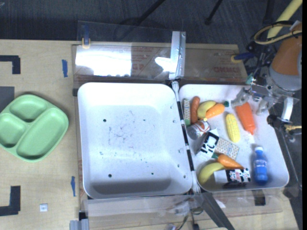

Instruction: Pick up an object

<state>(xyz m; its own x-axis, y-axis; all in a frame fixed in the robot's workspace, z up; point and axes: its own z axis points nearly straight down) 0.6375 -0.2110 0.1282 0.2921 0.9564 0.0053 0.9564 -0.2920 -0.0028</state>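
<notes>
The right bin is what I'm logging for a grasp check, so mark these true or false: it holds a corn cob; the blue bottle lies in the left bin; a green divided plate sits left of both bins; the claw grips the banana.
1. The right bin holds a corn cob: true.
2. The blue bottle lies in the left bin: false, it lies in the right bin.
3. A green divided plate sits left of both bins: true.
4. The claw grips the banana: false, the banana lies apart from it.

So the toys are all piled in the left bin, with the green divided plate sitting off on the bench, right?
Not quite. The camera view shows the toys, such as the corn cob and blue bottle, in the right bin. The green divided plate does sit off on the bench.
</notes>
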